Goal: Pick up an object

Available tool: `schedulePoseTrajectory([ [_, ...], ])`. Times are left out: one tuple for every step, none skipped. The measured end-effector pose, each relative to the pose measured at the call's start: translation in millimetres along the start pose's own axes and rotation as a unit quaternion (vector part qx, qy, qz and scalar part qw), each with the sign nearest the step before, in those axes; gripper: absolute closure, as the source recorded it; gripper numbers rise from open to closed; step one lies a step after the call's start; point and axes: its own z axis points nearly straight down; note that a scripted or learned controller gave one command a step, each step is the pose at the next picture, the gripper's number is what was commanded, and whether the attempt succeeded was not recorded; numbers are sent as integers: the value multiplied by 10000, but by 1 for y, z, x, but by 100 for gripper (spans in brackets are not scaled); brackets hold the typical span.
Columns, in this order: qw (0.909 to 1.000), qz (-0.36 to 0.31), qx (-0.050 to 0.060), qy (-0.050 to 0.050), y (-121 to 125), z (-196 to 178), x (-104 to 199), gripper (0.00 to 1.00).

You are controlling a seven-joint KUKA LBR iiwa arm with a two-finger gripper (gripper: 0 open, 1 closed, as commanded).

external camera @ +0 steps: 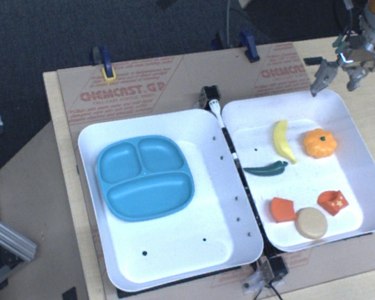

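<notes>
While the fingers [339,77] hang spread and empty above the right bin's [364,153] far corner, the orange pumpkin [319,143] lies nearest, below and slightly left in view, with the banana [282,140] just beyond it

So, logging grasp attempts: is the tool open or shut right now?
Open. The tool hangs above the right bin's far corner, fingers spread apart with nothing between them.
</notes>
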Motion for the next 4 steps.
schedulePoseTrajectory([
  [10000, 1, 4, 2, 3, 46, 7, 0],
  [10000, 7, 15, 5, 1, 110, 6, 0],
  [10000, -2, -38, -17, 3, 93, 5, 100],
  [10000, 1, -70, -24, 6, 28, 9, 100],
])
